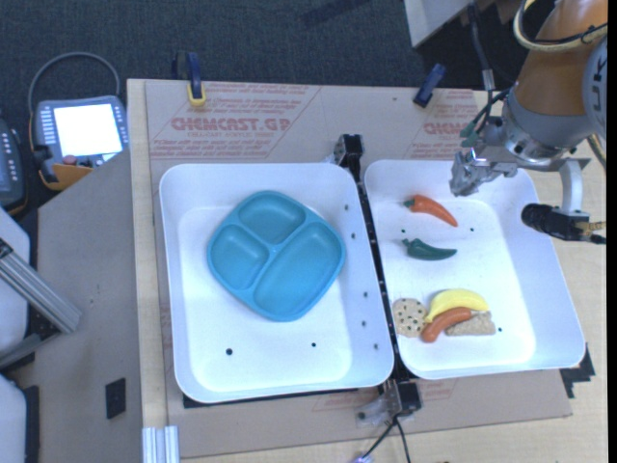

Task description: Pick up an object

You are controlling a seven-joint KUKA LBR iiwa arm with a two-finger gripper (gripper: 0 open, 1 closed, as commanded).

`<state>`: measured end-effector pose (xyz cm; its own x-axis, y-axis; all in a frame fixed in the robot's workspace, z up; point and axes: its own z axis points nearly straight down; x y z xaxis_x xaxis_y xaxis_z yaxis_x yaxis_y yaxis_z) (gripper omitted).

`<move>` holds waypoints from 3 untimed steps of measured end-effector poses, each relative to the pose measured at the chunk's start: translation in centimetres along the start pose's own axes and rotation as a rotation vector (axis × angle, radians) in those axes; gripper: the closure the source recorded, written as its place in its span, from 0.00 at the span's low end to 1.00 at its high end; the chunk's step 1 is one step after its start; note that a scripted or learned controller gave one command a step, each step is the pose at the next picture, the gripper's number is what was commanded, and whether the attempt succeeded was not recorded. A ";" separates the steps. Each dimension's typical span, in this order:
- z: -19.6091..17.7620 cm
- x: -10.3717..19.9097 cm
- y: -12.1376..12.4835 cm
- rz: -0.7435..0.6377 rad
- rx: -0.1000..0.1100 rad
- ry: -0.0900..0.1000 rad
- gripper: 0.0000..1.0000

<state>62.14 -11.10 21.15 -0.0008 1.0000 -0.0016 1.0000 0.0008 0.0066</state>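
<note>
In the right bin (540, 287) lie an orange carrot-like pepper (431, 209), a dark green pepper (427, 250), a yellow banana (457, 302), a red sausage (444, 324), a round cookie (408, 316) and a slice of bread (476, 327). My gripper (467, 181) hangs over the far part of that bin, just right of and above the orange pepper. Nothing shows between its fingers.
The left bin (193, 355) holds a blue sectioned plate (276, 255). Black clamps (348, 149) sit where the two bins meet. A tablet with a lit screen (83, 129) lies off the bench at the far left.
</note>
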 end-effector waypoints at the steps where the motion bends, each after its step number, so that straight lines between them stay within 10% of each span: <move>1: -0.1 4.1 -1.4 -0.003 0.009 0.004 1.00; 3: -0.2 15.2 -5.8 -0.005 0.011 0.004 1.00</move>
<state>56.31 4.11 21.29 -0.0063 1.0000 0.0025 1.0000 0.0063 -0.0042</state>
